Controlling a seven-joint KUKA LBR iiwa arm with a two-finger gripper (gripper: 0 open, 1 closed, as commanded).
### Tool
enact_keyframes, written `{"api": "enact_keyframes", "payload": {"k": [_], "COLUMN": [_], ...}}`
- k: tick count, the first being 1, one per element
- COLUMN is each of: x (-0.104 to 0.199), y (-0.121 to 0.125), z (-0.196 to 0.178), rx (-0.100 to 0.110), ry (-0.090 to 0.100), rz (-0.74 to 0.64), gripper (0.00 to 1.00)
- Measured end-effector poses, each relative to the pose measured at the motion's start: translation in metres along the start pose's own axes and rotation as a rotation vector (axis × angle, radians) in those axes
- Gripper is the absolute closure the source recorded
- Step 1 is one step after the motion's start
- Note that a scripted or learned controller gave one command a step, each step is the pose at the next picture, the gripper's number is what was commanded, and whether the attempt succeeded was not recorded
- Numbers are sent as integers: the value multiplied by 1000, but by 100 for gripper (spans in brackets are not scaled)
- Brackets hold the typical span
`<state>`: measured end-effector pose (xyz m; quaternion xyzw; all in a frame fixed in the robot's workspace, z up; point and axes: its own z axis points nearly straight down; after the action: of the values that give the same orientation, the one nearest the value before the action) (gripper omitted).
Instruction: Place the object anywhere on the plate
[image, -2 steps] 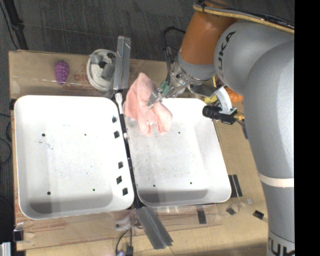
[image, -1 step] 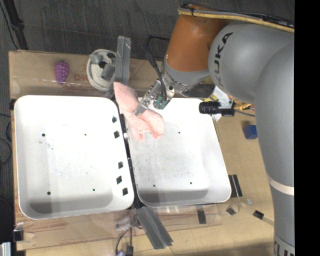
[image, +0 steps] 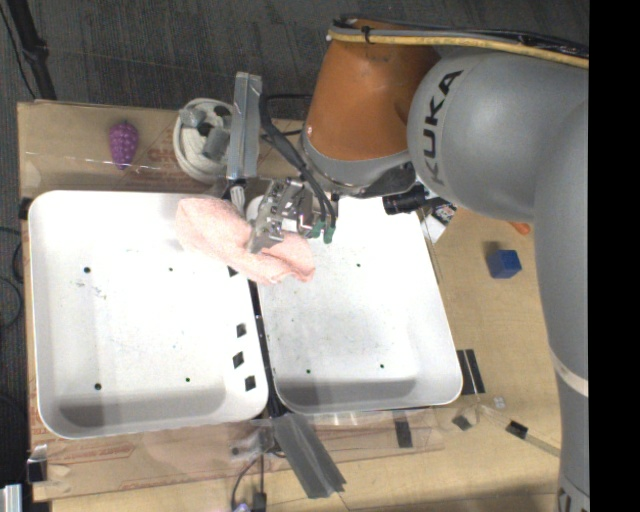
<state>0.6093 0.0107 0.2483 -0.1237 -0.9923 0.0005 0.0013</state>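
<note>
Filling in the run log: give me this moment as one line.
arm: over bins' divider | hand: at pink cloth, grasp unclear | cloth: draped across left bin and right bin | plate: none identified

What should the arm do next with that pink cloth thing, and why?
Probably lift a little. The gripper sits right on the pink cloth, which sags across the divide between the left bin and right bin. Whether it has a hold is unclear; a small rise would show that.

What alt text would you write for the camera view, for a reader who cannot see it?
A grey and orange robot arm's gripper sits at a pink cloth draped across the divide between two shallow white bins. A purple object and a blue block lie on the bench outside them.
</note>
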Motion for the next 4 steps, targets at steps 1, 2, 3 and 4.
{"api": "enact_keyframes", "payload": {"k": [1,2,3,4], "x": [44,79,122,150], "y": [39,76,120,157], "z": [6,19,20,18], "rx": [0,0,1,1], "ry": [1,-1,0,0], "rz": [-250,-253,-256,-255], "gripper": [100,100,100,100]}}
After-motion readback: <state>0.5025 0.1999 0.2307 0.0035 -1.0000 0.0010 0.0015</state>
